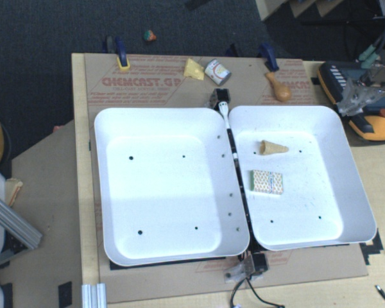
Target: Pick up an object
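Observation:
Two objects lie in the right bin (346,172). A tan cone-shaped piece (272,148) rests near the bin's upper middle, its tip pointing right. Just below it sits a flat rectangular pad (267,182) with a green edge and a speckled white face.
The left bin (115,191) lies beside the right one. Behind the bins on the board are a yellow wedge (194,70), a small white box (217,72), a tan pear-like piece (279,87) and two blue clamps (121,51). Equipment (359,95) crowds the right edge.

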Controlling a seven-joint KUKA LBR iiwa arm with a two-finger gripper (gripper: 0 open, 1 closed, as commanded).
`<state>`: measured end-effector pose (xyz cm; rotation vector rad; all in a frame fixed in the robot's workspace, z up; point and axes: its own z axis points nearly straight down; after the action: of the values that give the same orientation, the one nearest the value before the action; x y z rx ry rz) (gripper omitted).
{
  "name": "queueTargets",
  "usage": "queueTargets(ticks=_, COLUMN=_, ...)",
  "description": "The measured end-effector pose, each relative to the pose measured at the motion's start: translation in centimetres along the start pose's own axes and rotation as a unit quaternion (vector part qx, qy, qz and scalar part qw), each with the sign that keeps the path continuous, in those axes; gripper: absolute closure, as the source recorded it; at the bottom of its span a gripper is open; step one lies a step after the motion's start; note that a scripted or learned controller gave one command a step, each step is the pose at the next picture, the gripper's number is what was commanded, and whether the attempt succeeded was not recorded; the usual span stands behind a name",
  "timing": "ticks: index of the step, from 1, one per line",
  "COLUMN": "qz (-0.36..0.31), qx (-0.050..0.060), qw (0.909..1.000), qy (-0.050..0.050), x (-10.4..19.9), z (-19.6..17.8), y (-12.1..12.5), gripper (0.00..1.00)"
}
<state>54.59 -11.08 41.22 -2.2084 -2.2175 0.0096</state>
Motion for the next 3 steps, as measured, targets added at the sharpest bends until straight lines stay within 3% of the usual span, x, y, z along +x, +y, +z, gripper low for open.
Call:
queueTargets(ticks=1, qz=0.006, qx=-0.004, qw=1.0, qy=-0.002, x=-6.2, z=1.1, y=-6.8, gripper=1.0)
queueTargets(ticks=2, qz=-0.003, qx=-0.001, qw=1.0, qy=0.001, x=5.0, z=9.1, y=-6.6, gripper=1.0)
queueTargets(ticks=3, qz=0.006, qx=-0.007, qw=1.0, qy=-0.004, x=-2.4, z=9.1, y=-6.6, gripper=1.0)
